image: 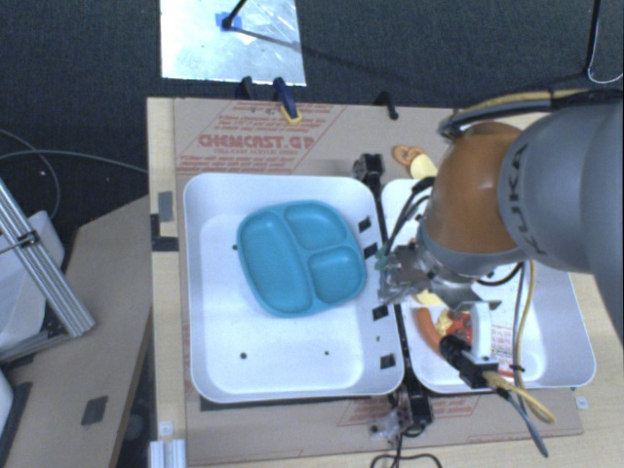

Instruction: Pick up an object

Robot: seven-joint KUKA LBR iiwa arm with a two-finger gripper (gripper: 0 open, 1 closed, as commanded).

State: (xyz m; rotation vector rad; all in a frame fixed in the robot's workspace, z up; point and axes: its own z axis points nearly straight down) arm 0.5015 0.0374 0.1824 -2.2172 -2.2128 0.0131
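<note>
A blue divided plate (300, 256) lies in the left white bin (224, 359), toward its upper right. In the right bin (575, 354) the arm's wrist covers the middle, and my gripper (405, 286) sits low over that bin's left side. An orange sausage-shaped object (429, 328) lies just below the gripper, next to a small yellow piece (444, 318) and a red-and-white item (487, 337). The wrist hides the space between the fingers.
A yellow and orange object (417, 161) lies on the cardboard behind the right bin. A blue and yellow clamp (286, 100) sits at the cardboard's far edge. A foil-like sheet (232, 25) lies beyond it. The divider (383, 261) between the bins carries black clips.
</note>
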